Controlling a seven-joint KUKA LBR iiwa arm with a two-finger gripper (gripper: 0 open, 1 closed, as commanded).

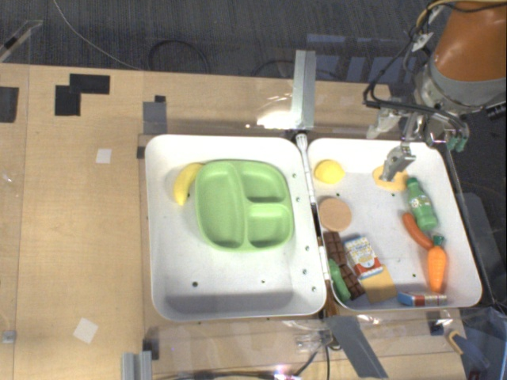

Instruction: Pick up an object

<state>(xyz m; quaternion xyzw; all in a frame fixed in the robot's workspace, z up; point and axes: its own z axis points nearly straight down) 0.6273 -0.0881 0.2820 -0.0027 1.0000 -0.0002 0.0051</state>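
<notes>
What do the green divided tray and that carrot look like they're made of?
The green divided tray looks like moulded plastic, matte, with soft rounded compartment edges. The carrot seems to be toy plastic too: a uniform orange, smooth, with a slight sheen. Neither can be confirmed by sight alone.

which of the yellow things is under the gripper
The flat yellow piece in the right bin's far corner, below the gripper. The lemon lies by the divider, and the banana is in the left bin.
</notes>
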